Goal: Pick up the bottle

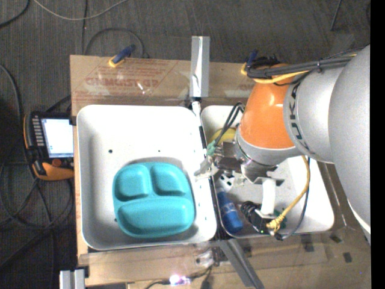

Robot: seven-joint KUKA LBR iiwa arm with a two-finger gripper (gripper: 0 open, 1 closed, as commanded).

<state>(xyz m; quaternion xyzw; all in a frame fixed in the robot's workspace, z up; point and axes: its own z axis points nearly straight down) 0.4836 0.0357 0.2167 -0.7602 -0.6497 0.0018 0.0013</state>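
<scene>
- Gripper [212, 166]: it sits low over the left part of the right bin [319, 221], close to the wall shared with the left bin [96, 161]. Metal parts show below the wrist, but the arm's bulk hides the fingertips, so whether the fingers are spread or pressed together cannot be told. Nothing is seen held between them.
- Arm [283, 125]: the grey body and its orange band reach in from the right and cover most of the right bin's upper half.
- Bottle [230, 211]: a small blue bottle lying on its side on the floor of the right bin, near the bin's lower left corner, just below the gripper and apart from it. Its body is dark blue with a lighter patch at mid-length; the cap end is too small to make out.
- Progress: judged from this layout, the pick is not yet done. The bottle rests on the bin floor; the approach, the closing and the lift all remain.
- Surroundings: a yellow-green object [215, 138] peeps out beside the wrist, and a teal divided tray [155, 200] lies in the left bin, well apart from the bottle.
</scene>
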